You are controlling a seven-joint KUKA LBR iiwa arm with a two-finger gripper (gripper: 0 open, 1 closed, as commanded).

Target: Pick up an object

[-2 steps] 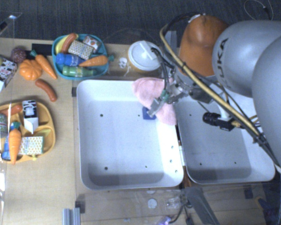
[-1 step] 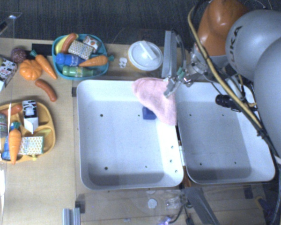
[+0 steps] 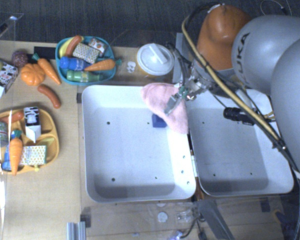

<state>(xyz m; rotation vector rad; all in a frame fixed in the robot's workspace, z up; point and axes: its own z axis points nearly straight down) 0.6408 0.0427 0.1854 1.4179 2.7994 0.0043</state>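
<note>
- Arm (image 3: 270, 54) bulked largest and nearest the lens, filling the upper right, grey with an orange band (image 3: 217, 31); black and yellow cables (image 3: 240, 106) trailed off it over the right bin (image 3: 240, 159).
- Gripper (image 3: 176, 100) sat low at the top of the seam between the two bins, its fingers pinched shut on a fold of the pink cloth (image 3: 162, 106).
- Cloth hung bunched at the left bin's (image 3: 125, 154) upper right corner, draped over the shared rim, touching the fingers.
- Small blue block (image 3: 159, 121) lay on the left bin's floor, tucked just under the cloth's lower edge.
- White lidded cup (image 3: 155, 59) stood on the bench just above the left bin, near the gripper.
- Blue bowl (image 3: 85, 59) of toy food sat further left, above the bin's top left corner.
- Loose toy pumpkin (image 3: 32, 74), carrot and sausage lay left of the bowl.
- Yellow tray (image 3: 25, 141) of toy food rested at far left, well apart from the bins.
</note>
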